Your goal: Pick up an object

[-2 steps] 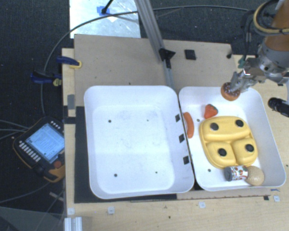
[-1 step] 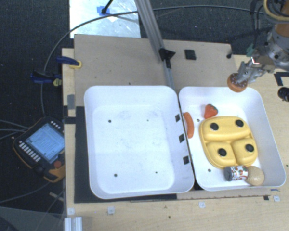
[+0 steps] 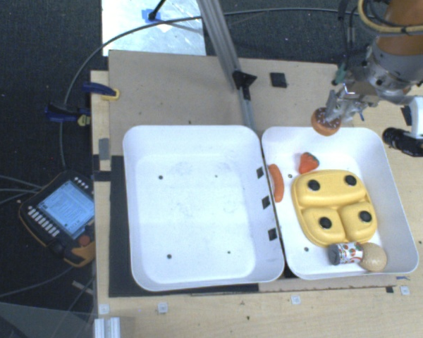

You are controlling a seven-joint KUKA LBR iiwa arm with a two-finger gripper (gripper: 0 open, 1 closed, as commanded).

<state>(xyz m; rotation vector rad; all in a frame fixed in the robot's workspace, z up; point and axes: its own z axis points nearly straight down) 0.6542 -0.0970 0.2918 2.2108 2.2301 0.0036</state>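
The hand (image 3: 336, 113) pinches a small round brown object (image 3: 326, 122); it hangs just below the fingertips.

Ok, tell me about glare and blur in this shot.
In the camera view, a shiny sheet at the top left glares almost white, both bins are bright with faint shadows, the left bin most washed out, and the tool with the small round object looks slightly soft.
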